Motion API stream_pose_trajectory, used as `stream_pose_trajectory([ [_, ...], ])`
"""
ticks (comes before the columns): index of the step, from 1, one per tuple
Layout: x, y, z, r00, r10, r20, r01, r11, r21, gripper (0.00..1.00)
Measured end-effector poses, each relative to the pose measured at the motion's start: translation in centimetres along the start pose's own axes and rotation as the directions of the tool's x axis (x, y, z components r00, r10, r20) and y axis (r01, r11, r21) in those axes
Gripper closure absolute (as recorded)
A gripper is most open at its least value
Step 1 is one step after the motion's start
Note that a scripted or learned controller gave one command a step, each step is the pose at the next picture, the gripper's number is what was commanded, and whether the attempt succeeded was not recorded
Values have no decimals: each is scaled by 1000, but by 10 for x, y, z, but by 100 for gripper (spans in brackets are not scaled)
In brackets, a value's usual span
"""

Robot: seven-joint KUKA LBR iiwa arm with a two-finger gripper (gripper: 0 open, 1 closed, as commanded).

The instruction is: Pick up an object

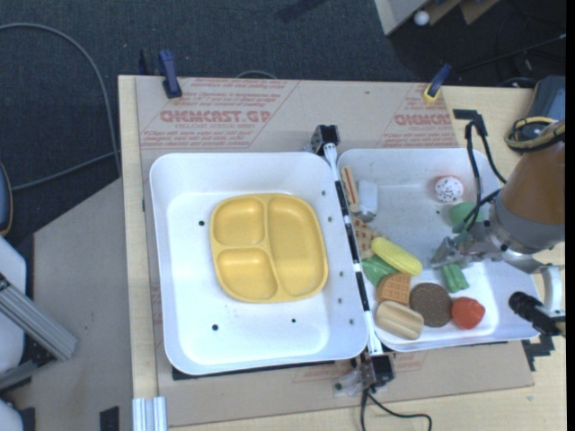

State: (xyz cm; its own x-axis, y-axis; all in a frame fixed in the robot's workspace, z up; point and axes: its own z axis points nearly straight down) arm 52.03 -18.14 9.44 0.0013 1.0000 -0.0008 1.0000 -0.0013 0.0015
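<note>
On the bench (225,106) the right bin (404,173) holds my claw (460,251), low by its right wall. The green piece (455,278) lies just below it, long axis running up-down. My wrist hides the tips; whether they grip I cannot tell

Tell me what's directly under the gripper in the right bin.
A green piece lies beneath the gripper; the arm covers the right bin floor beyond it.

Single fixed camera, high above the bench (269,106), slanting down, both bins (171,241) framed
</note>
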Motion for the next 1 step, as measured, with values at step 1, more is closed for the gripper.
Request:
stream_pose_trajectory([
  [1,99,-7,-90,1000,-3,-1,3,1000,1,100],
])
